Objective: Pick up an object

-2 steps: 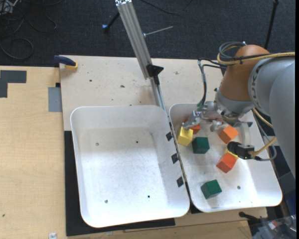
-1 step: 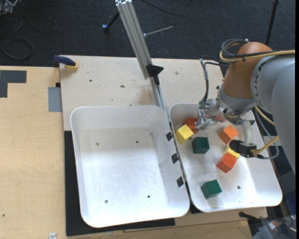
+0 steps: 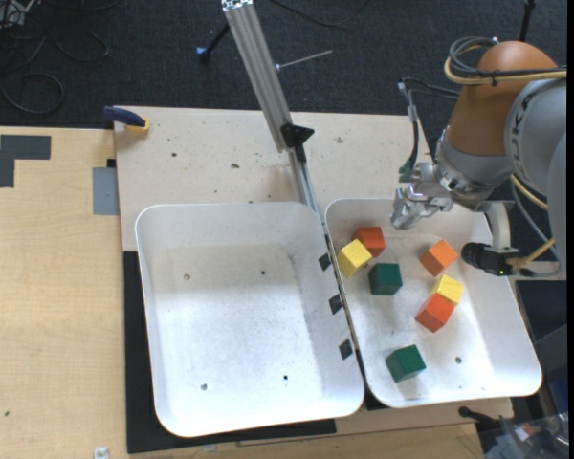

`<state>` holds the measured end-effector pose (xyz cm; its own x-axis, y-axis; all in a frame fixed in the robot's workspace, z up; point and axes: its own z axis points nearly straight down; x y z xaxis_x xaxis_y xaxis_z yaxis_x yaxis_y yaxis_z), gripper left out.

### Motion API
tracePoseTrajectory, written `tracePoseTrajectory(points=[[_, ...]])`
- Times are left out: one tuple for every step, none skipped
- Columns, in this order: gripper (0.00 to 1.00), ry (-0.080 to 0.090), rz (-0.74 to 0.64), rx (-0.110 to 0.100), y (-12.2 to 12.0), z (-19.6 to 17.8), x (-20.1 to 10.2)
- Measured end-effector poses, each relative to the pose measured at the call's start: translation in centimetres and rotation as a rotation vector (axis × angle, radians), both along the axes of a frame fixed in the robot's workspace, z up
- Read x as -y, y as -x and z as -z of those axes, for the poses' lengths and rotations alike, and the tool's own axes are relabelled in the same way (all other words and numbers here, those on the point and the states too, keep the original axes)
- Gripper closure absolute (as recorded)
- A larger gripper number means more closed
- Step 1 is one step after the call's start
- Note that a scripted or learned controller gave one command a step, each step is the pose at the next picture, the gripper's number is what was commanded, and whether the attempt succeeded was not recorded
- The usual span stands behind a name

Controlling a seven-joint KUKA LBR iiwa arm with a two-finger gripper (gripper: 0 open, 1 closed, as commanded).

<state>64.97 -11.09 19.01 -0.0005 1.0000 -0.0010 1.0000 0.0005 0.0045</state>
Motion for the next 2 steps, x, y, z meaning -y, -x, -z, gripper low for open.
tracePoseTrajectory(points=[[1.00,-0.001,-0.002,-0.001,-0.2,-4.8,-0.8],[1.00,0.000,-0.002,0.001,-0.2,-11.1,-0.3]])
